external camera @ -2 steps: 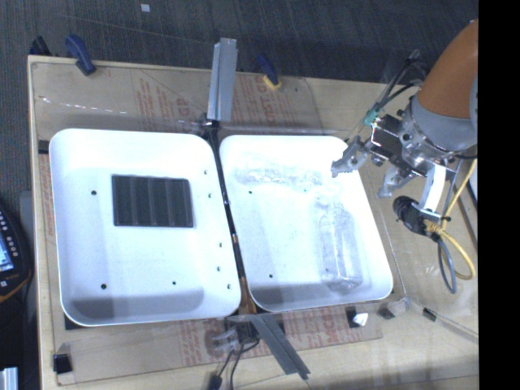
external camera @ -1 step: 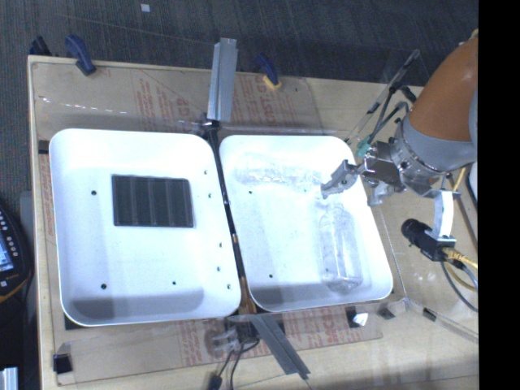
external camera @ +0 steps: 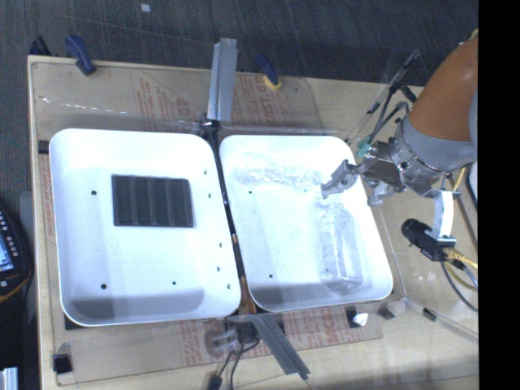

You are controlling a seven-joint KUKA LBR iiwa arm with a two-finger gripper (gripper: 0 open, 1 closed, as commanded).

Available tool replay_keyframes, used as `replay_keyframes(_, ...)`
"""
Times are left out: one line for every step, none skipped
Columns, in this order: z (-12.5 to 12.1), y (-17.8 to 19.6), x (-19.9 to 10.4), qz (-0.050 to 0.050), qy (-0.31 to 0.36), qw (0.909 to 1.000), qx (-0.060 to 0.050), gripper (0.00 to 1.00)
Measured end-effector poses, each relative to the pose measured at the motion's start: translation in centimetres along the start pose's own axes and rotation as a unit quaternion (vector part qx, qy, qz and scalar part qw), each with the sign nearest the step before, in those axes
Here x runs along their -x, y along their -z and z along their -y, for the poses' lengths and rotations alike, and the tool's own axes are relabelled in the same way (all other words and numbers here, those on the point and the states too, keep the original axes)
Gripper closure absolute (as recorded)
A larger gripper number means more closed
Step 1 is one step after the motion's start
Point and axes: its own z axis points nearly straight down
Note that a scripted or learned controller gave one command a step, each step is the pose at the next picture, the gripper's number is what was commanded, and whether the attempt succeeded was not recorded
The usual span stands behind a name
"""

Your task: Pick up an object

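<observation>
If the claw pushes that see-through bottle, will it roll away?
Probably. The bottle lies on its side in the right bin, and round things roll sideways easily. It looks clear and empty, so likely light. Its smooth plastic may slip from the claw.

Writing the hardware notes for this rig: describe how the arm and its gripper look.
The arm is grey with a broad orange band above the wrist. Its wrist carries metallic grey hardware with thin dark cables looping off it. The gripper is a small, pale grey metal piece. A black cylindrical part with a yellow-tipped cable hangs below the wrist.
</observation>
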Motion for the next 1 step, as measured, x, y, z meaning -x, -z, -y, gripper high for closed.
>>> replay_keyframes(0.00,0.00,0.00,0.000,0.000,1.0000,0.000,0.00)
